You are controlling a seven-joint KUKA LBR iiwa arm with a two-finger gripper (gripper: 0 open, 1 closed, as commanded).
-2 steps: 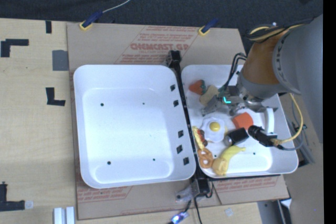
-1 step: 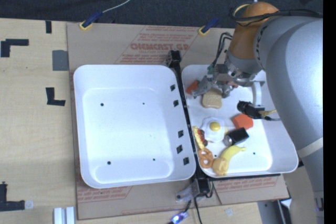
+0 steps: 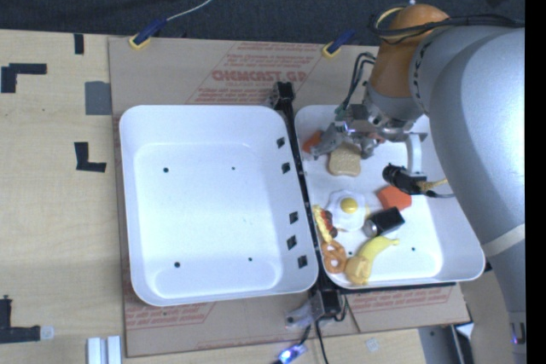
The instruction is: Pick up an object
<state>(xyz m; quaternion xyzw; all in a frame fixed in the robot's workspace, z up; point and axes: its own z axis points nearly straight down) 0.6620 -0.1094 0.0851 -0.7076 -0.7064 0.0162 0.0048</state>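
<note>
While the pincer (image 3: pixel 345 141) is hovering over the right bin (image 3: pixel 456 256), just above a tan bread piece (image 3: pixel 345 163), its spread is seemingly unreadable.

Grey arm (image 3: pixel 478 98) with orange band reaches from right into right bin (image 3: pixel 456 264). Claw (image 3: pixel 345 141) low over tan bread piece (image 3: pixel 345 163), near bin's far-left corner. Nearby: fried egg (image 3: pixel 348 205), banana (image 3: pixel 373 251), pretzel (image 3: pixel 333 253), orange block (image 3: pixel 394 197). Left bin (image 3: pixel 205 119) alongside on tabletop (image 3: pixel 51 226).
</note>
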